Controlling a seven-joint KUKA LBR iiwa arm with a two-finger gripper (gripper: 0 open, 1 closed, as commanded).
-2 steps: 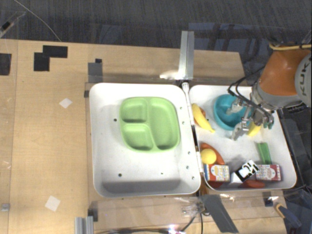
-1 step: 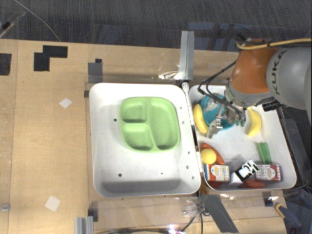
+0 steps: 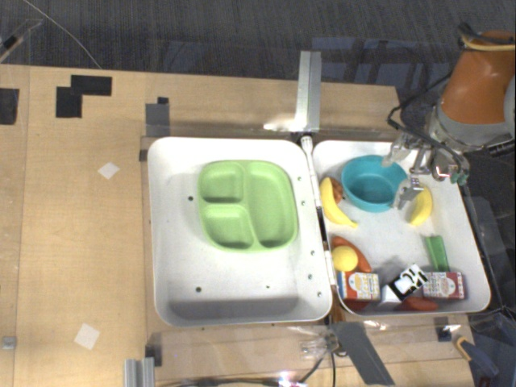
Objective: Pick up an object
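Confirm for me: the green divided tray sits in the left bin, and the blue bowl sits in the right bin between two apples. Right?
Not quite. In the camera view the blue bowl sits between two bananas, not apples: one banana on its left, another on its right. The rest holds: the green divided tray sits in the left bin, the bowl in the right bin.

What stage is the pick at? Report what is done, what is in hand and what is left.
Done: the arm has reached over the right bin, with the gripper low between the blue bowl and a banana.
In hand: nothing visibly held; whether the fingers are closing cannot be told.
Left: grasp an object and lift it. The green tray sits in the left bin.
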